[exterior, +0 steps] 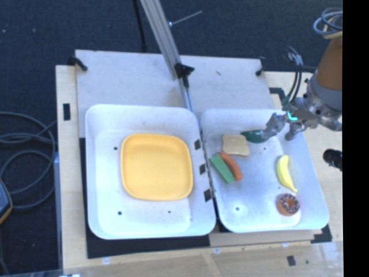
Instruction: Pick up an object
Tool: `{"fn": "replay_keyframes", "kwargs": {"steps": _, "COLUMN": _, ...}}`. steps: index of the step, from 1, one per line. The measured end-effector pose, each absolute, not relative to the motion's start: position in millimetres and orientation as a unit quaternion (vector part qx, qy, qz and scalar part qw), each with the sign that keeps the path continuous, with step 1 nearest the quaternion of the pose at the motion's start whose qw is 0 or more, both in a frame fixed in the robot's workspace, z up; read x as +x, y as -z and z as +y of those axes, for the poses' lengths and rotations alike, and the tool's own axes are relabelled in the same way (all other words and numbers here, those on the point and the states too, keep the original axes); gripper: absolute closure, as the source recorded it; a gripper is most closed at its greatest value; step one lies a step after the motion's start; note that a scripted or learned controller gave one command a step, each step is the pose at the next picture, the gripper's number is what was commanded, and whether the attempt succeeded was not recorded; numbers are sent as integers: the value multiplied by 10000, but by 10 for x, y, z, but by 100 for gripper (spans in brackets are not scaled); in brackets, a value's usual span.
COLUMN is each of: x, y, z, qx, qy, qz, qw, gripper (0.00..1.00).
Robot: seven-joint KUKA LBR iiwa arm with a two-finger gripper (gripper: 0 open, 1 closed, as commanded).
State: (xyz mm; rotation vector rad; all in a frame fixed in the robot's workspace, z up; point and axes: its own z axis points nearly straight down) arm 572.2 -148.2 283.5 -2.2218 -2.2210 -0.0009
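right bin (305,212): teal obj (252,135) at pincer (281,127) tips

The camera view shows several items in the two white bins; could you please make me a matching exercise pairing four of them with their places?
Things:
1. square yellow plastic plate
2. yellow toy banana
3. round brown chocolate doughnut
4. tan slice of toy bread

Places:
A. near corner of the right bin
B. upper middle of the right bin, beside a dark green item
C. middle of the left bin
D. right side of the right bin, just above the doughnut

Pairs: 1-C, 2-D, 3-A, 4-B
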Motion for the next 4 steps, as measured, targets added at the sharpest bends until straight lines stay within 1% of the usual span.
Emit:
{"fn": "replay_keyframes", "kwargs": {"steps": 1, "x": 5722, "y": -2834, "z": -1482, "qx": -7072, "qy": 2, "qz": -7070, "qw": 1, "gripper": 0}}
{"fn": "replay_keyframes", "kwargs": {"steps": 2, "x": 5740, "y": -2209, "z": -1488, "qx": -7074, "qy": -16, "qz": -7069, "qw": 18, "gripper": 0}}
{"fn": "replay_keyframes", "kwargs": {"steps": 3, "x": 5740, "y": -1592, "z": -1446, "qx": -7073, "qy": -16, "qz": -7069, "qw": 18, "gripper": 0}}
{"fn": "replay_keyframes", "kwargs": {"steps": 4, "x": 5728, "y": -1071, "z": -1450, "qx": -7074, "qy": -14, "qz": -7068, "qw": 14, "gripper": 0}}
